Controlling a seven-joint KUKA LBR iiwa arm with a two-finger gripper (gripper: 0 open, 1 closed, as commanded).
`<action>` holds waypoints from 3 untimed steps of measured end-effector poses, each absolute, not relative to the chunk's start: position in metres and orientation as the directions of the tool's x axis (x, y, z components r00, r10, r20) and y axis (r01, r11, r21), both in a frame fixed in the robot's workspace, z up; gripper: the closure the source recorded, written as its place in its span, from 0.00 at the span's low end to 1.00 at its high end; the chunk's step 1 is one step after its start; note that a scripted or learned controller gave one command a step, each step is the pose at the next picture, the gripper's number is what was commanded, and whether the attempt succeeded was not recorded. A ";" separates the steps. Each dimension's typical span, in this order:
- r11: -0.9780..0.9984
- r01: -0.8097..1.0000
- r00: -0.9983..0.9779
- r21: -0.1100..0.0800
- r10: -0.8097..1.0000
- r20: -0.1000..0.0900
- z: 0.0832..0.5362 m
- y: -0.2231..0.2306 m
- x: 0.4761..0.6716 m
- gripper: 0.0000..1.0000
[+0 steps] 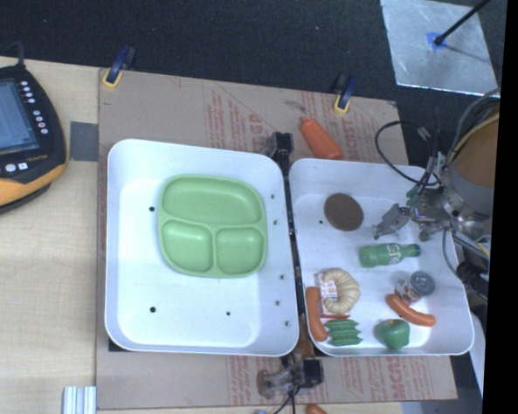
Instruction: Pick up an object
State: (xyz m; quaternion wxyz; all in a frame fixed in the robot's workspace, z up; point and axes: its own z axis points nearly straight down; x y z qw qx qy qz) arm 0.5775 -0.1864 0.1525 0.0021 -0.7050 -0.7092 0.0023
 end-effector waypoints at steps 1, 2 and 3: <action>0.006 1.000 -0.006 -0.005 1.000 0.000 0.091 -0.142 0.555 0.00; 0.004 1.000 -0.004 -0.002 1.000 0.001 0.120 -0.102 0.633 0.00; 0.002 1.000 -0.002 0.000 1.000 0.000 0.093 -0.164 0.657 0.00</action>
